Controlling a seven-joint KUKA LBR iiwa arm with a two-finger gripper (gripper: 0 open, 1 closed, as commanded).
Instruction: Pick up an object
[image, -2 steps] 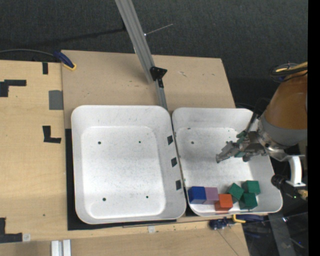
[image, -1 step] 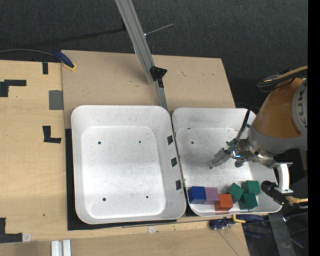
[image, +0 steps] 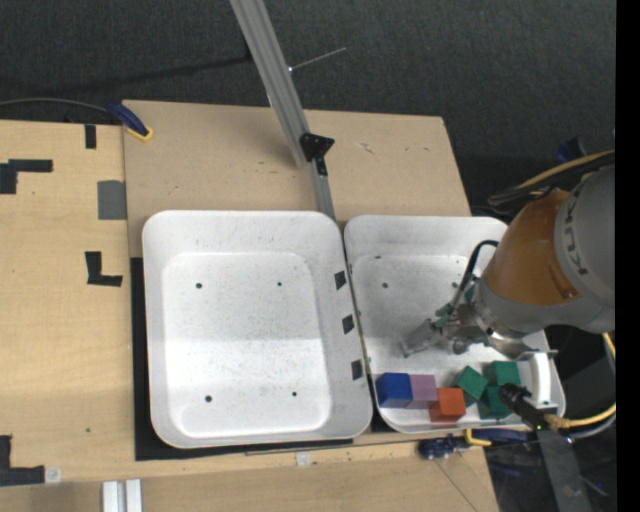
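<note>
Arm (image: 560, 265) comes in from the right edge, grey w/ a broad orange band just above the wrist. Wrist bends down & to the left. Hand (image: 425, 338) sits at the arm's lower-left end, small & dark grey, angled down-left, tips pointing left. Too small & blurred to read more. A black cable loops along the wrist's upper-left side.

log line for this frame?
arm: over right bin | gripper: low above floor, grasp unclear | blocks: blue, purple, orange, green at front edge
</note>
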